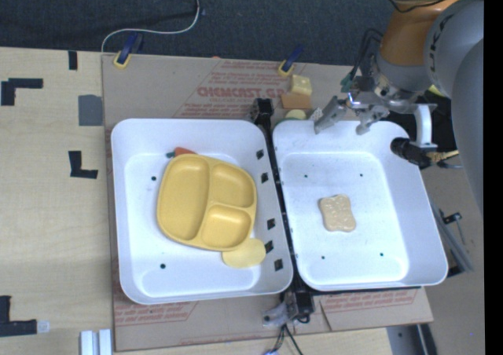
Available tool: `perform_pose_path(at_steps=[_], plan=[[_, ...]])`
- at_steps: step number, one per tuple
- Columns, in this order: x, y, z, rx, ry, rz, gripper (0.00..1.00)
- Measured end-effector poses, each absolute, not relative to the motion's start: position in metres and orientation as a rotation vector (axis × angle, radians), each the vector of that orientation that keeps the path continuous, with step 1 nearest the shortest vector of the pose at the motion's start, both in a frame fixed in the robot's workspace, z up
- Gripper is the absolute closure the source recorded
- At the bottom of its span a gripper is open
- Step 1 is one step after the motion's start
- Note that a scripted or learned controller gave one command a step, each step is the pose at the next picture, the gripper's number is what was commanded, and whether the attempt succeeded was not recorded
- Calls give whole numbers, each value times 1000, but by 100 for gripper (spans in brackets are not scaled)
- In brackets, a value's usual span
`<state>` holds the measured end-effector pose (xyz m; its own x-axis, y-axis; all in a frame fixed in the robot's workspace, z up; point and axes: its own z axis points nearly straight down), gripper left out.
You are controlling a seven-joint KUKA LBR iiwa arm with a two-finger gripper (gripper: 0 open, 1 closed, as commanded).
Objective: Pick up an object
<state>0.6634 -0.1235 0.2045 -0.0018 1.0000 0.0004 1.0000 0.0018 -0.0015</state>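
one biscuit (337, 214) below open pincer (346, 118)

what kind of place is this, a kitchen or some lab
Likely a robot lab test bench: two white bins, left and right, sit on cardboard, with a grey arm's pincer above and cables behind.

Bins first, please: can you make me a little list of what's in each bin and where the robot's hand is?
left bin: yellow divided plate, small yellow disc at its lower edge, something red peeking out behind the plate
right bin: one tan cracker-like piece
hand: over the right bin's far rim, fingers spread, holding nothing
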Motion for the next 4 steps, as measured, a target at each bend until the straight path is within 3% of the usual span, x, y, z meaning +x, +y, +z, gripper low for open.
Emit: perform_pose_path(at_steps=[1, 2, 3, 4], plan=[[638, -96, 79, -2219, -2223, 5, 0], [602, -101, 85, -2221, -2223, 1, 0], [510, -144, 86, -2228, -2217, 1, 0], [513, -142, 96, -2224, -2223, 1, 100]])
